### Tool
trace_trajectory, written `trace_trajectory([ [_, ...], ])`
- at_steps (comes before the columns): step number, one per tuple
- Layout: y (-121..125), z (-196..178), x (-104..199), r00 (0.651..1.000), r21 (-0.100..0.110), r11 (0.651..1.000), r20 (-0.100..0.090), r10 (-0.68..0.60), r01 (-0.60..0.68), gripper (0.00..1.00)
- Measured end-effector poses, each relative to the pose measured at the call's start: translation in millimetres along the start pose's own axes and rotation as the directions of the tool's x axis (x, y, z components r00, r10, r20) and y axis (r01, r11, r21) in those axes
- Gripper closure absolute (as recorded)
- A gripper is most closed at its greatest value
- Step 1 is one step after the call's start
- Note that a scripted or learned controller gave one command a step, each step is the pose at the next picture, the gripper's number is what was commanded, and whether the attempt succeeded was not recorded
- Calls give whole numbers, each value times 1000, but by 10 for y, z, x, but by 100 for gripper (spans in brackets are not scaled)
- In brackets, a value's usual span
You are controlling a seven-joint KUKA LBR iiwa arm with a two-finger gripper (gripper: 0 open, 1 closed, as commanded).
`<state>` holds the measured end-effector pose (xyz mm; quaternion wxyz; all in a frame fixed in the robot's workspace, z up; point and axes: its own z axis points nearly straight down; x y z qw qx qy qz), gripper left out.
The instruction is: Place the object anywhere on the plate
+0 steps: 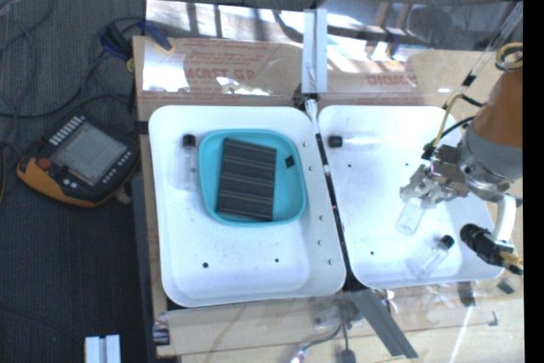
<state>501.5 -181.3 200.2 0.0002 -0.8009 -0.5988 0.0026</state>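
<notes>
From the camera above the worktop (212, 68), two shallow white bins sit side by side. The left bin (246, 268) holds a teal plate (206, 183) with rounded corners, lying toward the bin's far half. A dark ribbed rectangular block (246, 178) lies flat on the plate, covering most of its middle, with its long side running away from the camera. A small black piece (290, 161) rests on the plate's right part, just beside the block. A clear vial with a black cap (186, 157) lies in the left bin, just left of the plate, cap toward the far edge.

In the right bin (374, 268), a small black cap-like item (334, 141) sits near the far-left corner. The arm reaches in from the right, its orange band at the frame's edge, and the end effector (422, 190) hangs over the right half of this bin. A clear vial (410, 217) shows at the end effector's tips, tilted downward; whether the fingers actually clamp it cannot be told, and how far they are spread cannot be told either. Another clear vial with a dark cap (432, 255) lies on the bin floor nearer the camera, close to the first.

A teach pendant (78, 161) lies on the dark carpet left of the worktop.
</notes>
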Motion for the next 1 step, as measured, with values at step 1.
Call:
trace_trajectory([
  [1, 1, -1, 0, 1000, 0, 1000, 0, 0, 0, 0],
])
